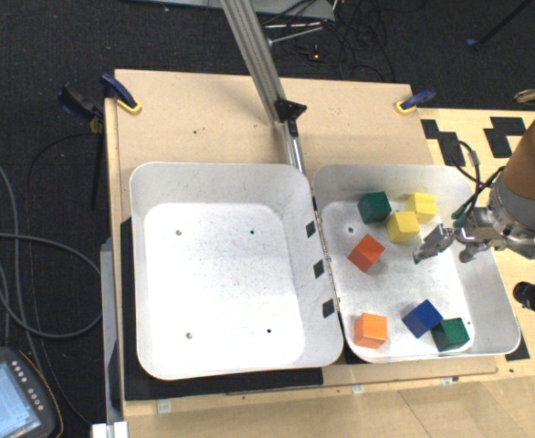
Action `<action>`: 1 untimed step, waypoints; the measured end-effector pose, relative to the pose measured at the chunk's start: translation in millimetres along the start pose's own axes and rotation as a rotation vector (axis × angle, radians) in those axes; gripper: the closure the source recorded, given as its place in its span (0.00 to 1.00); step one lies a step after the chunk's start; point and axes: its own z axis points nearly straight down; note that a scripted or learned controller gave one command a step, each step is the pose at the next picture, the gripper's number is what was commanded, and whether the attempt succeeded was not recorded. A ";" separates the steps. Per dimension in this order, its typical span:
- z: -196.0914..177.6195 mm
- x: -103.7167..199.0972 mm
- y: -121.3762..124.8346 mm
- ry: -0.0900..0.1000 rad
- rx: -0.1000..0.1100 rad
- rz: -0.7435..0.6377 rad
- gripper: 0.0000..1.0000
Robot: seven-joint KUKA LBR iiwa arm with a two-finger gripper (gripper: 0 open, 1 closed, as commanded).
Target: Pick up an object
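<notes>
The gripper (450,245) was seen poised with fingers spread and nothing between them, just beside the yellow cube (402,226) in the right bin (500,322). No block was lifted yet; the grasp remained undone.

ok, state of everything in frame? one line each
gripper: open, nothing between fingers, over the right bin
right bin: holds seven blocks
left bin: no blocks in it
green block: tilted, near back wall
two yellow blocks: touching each other
orange block: tilted, apart from others
front orange block: flat, near front wall
blue block: touching front green block
</notes>
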 end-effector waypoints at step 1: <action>61.6 8.3 -0.7 0.000 0.000 -0.001 0.00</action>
